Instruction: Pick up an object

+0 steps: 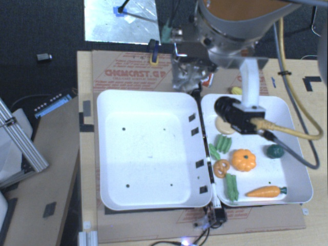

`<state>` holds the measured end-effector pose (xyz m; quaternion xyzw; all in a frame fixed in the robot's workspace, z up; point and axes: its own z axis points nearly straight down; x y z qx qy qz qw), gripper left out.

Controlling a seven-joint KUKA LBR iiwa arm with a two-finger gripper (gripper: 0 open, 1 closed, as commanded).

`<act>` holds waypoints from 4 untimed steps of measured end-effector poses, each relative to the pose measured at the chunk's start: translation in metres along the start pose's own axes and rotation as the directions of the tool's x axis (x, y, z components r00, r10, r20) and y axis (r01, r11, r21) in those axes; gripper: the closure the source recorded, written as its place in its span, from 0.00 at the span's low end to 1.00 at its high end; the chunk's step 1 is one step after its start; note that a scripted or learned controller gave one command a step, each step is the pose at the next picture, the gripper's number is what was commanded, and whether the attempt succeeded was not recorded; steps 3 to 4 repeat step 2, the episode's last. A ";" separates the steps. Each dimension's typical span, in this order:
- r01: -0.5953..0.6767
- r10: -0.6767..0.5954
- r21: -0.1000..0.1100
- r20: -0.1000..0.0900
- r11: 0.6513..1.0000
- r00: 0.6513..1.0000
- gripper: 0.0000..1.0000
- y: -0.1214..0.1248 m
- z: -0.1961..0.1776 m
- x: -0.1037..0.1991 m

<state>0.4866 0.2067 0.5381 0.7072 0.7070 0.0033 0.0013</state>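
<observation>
**First onlooker:** In the right bin (287,176), about the middle, there's a little orange pumpkin (243,159). That's the one I'd go for.

**Second onlooker:** Why that one?

**First:** It's plump, round and ribbed, with a short green stem on top. The carrot (264,191) lies apart from it towards the front. Only the pretzel (221,168) sits just beside it, on the left.

**Second:** And the hand?

**First:** The hand (187,78) hangs over the far edge, about where the two bins meet, well apart from the pumpkin. From here I can't tell whether it's spread or pressed together, and I see nothing gripped in it.

**Second:** So how should it go about it?

**First:** I reckon it should travel across until it's centred right over the stem. Then spread wider than the body, drop straight down and close low on the sides. That skin looks smooth, so an off-centre pinch could pop it out towards the pretzel.
</observation>
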 end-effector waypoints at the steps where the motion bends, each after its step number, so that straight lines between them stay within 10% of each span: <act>1: 0.002 -0.002 0.021 0.009 1.000 1.000 1.00 -0.004 0.241 0.019; 2: 0.004 -0.004 -0.013 -0.006 1.000 1.000 1.00 0.021 0.064 0.027; 4: 0.004 -0.004 -0.013 -0.006 1.000 1.000 1.00 0.021 0.064 0.027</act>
